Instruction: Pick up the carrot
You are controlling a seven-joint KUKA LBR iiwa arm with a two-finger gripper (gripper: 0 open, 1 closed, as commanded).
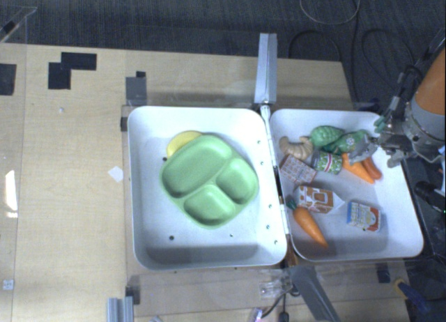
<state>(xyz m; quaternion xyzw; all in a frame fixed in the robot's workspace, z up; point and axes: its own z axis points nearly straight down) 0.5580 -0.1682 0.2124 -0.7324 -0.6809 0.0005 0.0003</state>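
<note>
Two white bins sit side by side on the desk (70, 174), and everything the task needs lies in the right bin (404, 233). The left bin (146, 230) holds a green divided plate (209, 180) with something yellow (182, 141) peeking from beneath its far edge. At the right edge the arm (432, 97) comes in, grey with its orange band, and its pincer (385, 148) hangs over the far right part of the right bin; whether its fingers stand apart or together, I cannot tell, since the wrist hides them.

Scattered in the right bin are a green leafy vegetable (326, 136), a small can (327, 162), a checkered packet (297, 170), a brown carton (315, 198) and a blue-and-white carton (364, 215). One carrot (309, 223) lies by the bin's near left wall, just beside the brown carton. A second orange carrot-like piece (362, 169) lies just below the pincer, touching the can's end.

By my reckoning the step in hand is the approach, with nothing grasped yet. The orange piece near the pincer looks the likelier target; the next move calls for lining up across its narrow width and descending clear of the can.
</note>
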